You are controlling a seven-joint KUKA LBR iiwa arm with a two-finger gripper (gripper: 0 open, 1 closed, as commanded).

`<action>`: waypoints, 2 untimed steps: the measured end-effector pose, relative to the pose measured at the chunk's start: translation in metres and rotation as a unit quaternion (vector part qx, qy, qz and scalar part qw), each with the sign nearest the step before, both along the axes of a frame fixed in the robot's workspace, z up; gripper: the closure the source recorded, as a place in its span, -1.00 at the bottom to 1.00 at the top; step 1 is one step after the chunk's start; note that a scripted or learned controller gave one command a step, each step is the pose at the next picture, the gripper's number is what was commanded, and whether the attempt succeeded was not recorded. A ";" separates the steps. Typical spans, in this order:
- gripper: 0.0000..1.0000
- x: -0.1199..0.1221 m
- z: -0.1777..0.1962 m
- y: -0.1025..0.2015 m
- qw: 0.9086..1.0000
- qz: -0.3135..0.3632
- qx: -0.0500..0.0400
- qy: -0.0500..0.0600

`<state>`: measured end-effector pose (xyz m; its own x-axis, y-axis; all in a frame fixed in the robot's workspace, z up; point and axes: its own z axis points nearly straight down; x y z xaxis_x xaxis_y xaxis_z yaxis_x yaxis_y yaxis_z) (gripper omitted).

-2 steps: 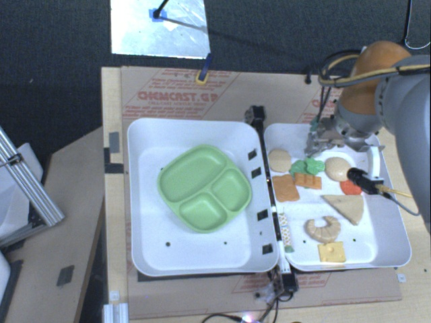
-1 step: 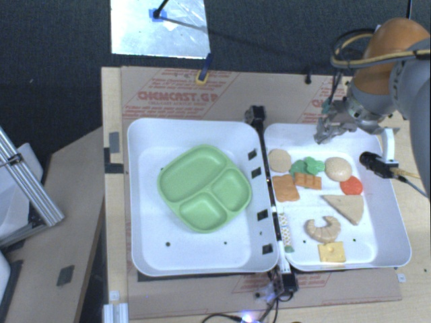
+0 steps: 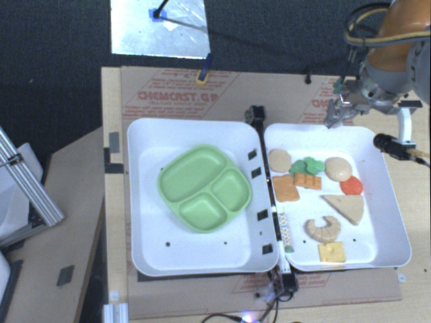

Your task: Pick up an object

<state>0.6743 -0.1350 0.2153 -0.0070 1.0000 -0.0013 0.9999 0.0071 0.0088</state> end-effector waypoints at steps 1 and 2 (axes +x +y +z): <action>1.00 0.001 0.010 0.000 1.000 0.000 0.001 0.003; 1.00 -0.015 0.021 0.048 1.000 0.001 0.001 0.003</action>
